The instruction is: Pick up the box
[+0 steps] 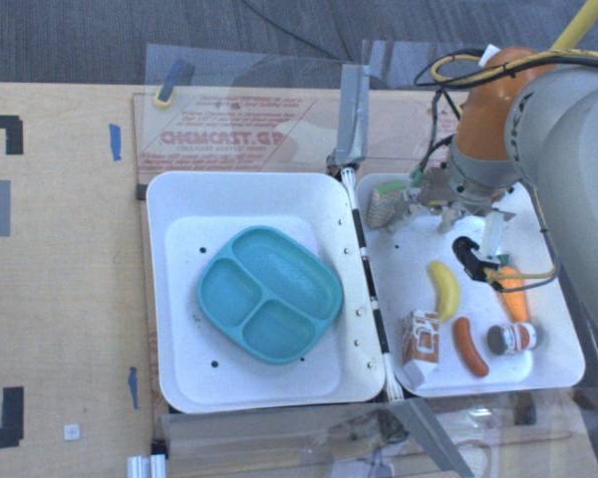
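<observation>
On the pale wooden counter [60, 297], the shallow white left bin [169, 227] holds one thing, a turquoise plastic plate [269, 292] with three compartments, and all three have nothing in them. The shallow white right bin [404, 267] is much more crowded. In its far left corner lies a small grey-green lump [384, 205], too blurred to name. The small brown and white cardboard box [422, 342], the thing to pick up, is near the front left corner, close to the left wall and a little tilted. Just beyond it lies a yellow banana [444, 289], and just to its right a red sausage [470, 347]. Further right are a small round can with a red label [513, 339] and an orange carrot [515, 299]. The grey arm with an orange band [488, 137] hangs over the far part of this bin, and its jaws are near the grey-green lump, well apart from the box. Whether the jaws are apart or together I cannot tell. The box is probably light and fairly stiff, but thin cardboard can dent, so a moderate squeeze seems right. I would take it across its two narrow sides, from above, because the wall and the sausage leave little room around it.
</observation>
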Available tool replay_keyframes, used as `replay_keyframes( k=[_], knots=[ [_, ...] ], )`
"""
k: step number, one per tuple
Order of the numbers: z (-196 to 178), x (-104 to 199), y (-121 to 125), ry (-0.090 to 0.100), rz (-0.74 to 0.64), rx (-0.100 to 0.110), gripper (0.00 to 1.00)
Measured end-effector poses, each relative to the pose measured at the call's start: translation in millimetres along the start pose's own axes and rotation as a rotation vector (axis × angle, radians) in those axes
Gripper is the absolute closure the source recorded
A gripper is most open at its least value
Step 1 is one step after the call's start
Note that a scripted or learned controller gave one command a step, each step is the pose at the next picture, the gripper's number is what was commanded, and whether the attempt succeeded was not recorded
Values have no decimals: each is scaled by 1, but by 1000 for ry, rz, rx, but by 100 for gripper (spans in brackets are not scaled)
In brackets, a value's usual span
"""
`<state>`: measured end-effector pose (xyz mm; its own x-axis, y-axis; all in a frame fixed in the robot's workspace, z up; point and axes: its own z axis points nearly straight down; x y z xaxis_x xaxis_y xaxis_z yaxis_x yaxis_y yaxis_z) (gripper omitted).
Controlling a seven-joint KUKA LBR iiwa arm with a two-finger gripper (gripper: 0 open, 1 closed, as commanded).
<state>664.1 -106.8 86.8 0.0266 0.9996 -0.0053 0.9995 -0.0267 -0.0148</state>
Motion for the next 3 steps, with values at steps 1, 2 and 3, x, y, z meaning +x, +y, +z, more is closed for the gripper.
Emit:
replay_keyframes(
  k=[1,2,3],
  knots=[
    [1,-58,3,11,30,0,0],
    [1,-102,-25,8,11,-17,0],
    [1,-59,1,2,-11,-14,0]
  ],
)
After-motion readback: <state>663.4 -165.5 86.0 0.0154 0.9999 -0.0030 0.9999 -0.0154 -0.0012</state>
